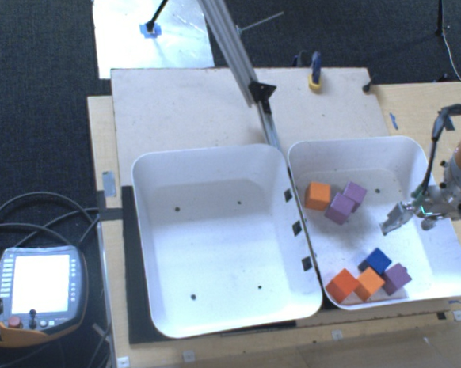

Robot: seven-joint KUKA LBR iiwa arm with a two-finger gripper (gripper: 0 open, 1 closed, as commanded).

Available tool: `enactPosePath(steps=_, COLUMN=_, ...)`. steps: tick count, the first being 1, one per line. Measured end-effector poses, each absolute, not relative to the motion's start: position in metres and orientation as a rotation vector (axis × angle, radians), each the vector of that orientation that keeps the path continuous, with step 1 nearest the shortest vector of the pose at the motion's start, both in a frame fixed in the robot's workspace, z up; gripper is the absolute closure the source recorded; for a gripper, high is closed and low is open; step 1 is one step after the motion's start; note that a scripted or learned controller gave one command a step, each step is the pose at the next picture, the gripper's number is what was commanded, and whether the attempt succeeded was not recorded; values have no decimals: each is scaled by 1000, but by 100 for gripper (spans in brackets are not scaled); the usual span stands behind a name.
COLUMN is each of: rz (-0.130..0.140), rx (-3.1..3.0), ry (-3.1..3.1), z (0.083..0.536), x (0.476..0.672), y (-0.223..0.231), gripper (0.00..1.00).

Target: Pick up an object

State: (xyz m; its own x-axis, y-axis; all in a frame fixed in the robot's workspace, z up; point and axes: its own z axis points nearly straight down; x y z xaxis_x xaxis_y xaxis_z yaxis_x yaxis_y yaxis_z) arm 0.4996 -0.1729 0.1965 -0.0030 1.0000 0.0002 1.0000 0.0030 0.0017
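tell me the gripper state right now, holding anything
Gripper: over the right bin, nothing seen held; open or shut cannot be told.

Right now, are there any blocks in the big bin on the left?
No. The left bin has just its white floor with dark dots; all the blocks, like the blue block, sit in the right bin.

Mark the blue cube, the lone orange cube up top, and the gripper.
blue cube (376, 260), camera view, top face.
upper orange cube (318, 195), camera view, top face.
gripper (394, 221), camera view, at its fingertips.
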Motion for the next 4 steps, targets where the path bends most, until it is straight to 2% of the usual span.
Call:
enactPosePath(steps=2, rz=0, rx=2221, ry=2225, z=88, x=503, y=-178, gripper=0)
enactPosePath(steps=3, rz=3, rx=2215, ry=2224, z=101, x=504, y=-179, gripper=100)
enactPosePath(steps=4, rz=5, rx=2214, ry=2220, z=146, x=502, y=-184, gripper=100)
